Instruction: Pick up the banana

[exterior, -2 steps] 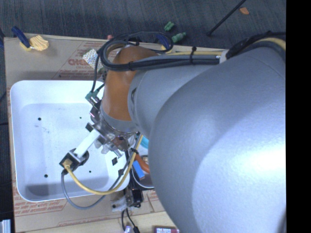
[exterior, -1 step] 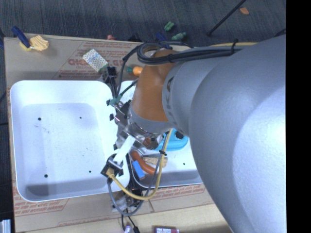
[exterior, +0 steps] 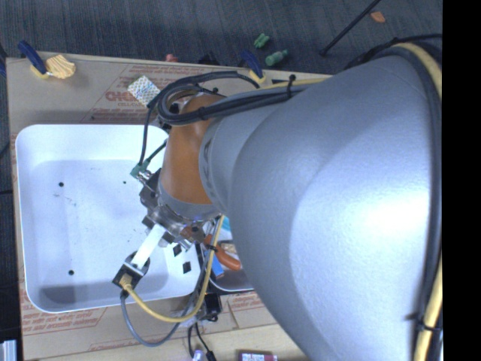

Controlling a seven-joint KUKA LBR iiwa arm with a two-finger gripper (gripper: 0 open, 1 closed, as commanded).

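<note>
My grey arm (exterior: 338,201) fills the right side of the camera view and hides nearly all of the right bin. Below the orange band (exterior: 184,164), the gripper (exterior: 179,235) hangs over the right edge of the left white bin (exterior: 22,201), close to its front right corner. The wrist covers its fingertips. A small orange and blue thing (exterior: 228,258) peeks out under the arm, in the sliver of the right bin that shows; what it is cannot be told.
The bins rest on a cardboard-covered bench (exterior: 90,100). A yellowish lump with a blue clip (exterior: 58,68) and a small patterned packet (exterior: 143,90) lie behind the left bin. Green bits (exterior: 270,51) lie on the dark floor beyond.
</note>
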